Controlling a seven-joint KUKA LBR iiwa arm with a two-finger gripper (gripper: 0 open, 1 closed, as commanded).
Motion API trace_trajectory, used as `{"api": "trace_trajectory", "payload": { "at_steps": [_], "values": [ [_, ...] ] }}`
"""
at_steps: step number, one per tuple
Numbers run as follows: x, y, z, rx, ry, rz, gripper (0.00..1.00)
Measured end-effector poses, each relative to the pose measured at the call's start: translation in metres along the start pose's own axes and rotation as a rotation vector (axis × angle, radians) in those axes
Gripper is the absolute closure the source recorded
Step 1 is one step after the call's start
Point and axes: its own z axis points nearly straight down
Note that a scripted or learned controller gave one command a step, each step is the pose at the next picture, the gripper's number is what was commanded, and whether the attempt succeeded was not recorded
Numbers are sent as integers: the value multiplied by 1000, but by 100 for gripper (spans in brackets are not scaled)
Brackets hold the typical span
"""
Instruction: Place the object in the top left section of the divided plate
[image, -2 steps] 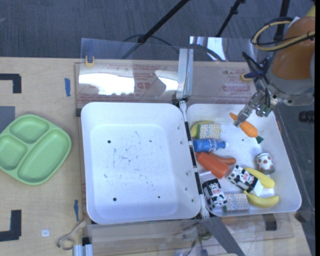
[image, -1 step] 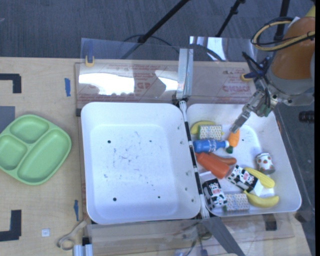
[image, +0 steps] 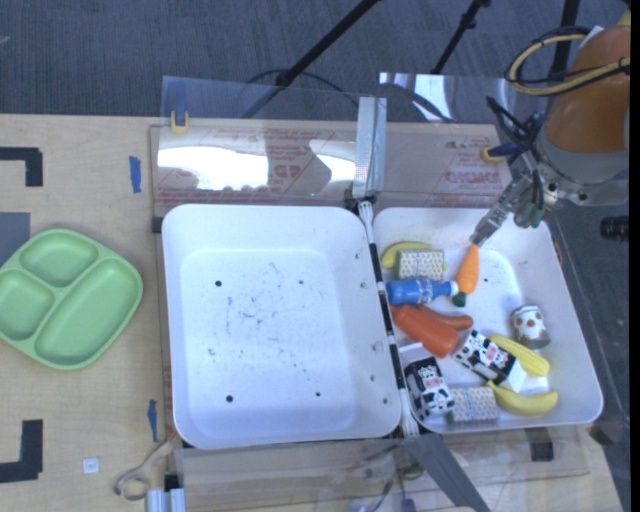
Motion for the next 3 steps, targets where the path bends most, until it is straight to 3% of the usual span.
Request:
{"api": "trace_trajectory", "payload": {
  "at_steps": [1, 2, 3],
  "values": [
    [36, -36, 111, 3, 0, -207, 100],
    [41, -24, 110, 4, 1, -303, 100],
    [41, -23, 110, 4, 2, -304, 0]
  ]
}}
